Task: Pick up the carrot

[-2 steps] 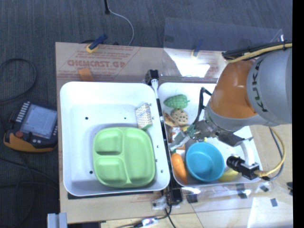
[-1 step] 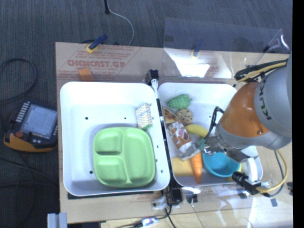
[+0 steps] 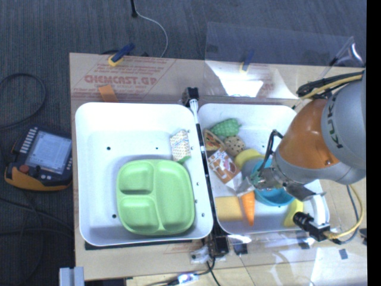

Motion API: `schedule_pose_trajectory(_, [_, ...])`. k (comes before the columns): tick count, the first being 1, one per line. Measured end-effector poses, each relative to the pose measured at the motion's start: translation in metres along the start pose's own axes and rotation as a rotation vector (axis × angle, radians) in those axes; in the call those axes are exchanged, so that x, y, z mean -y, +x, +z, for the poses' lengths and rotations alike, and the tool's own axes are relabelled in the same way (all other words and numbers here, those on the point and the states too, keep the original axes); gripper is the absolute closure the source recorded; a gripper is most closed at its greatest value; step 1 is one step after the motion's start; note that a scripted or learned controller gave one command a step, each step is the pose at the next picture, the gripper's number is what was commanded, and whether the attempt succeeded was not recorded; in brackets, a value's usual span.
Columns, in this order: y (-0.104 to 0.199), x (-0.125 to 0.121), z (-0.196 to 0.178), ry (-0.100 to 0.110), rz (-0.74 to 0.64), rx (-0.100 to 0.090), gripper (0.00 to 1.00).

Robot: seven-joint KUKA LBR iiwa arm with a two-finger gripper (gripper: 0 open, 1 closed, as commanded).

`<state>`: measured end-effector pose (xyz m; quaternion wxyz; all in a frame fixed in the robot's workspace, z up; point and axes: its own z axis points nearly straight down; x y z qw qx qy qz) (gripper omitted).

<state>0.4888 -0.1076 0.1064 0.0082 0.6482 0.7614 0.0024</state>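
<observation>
Two white bins side by side; left bin (image 3: 95,130) bears green divided tray (image 3: 156,196), parked well away from my fingers, out of play. Right bin (image 3: 250,111) crowded with toy food, so my arm (image 3: 321,139) slants in from right to reach it. My gripper (image 3: 262,180) low over blue bowl (image 3: 275,196); finger spread: cannot tell. Carrot (image 3: 248,207) lies just below-left of gripper, point downward, beside yellow block (image 3: 227,208), not between my fingers

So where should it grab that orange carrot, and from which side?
Probably across the carrot's thick upper half, coming straight down. It lies flat in the right bin, tapering toward the near wall. A yellow block crowds its left side, so room there looks tight.
</observation>
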Motion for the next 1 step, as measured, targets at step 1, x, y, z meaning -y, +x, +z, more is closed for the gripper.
schedule_pose_trajectory(1, [0.0583,-0.05,-0.0789,0.018,0.299,-0.007,1.0])
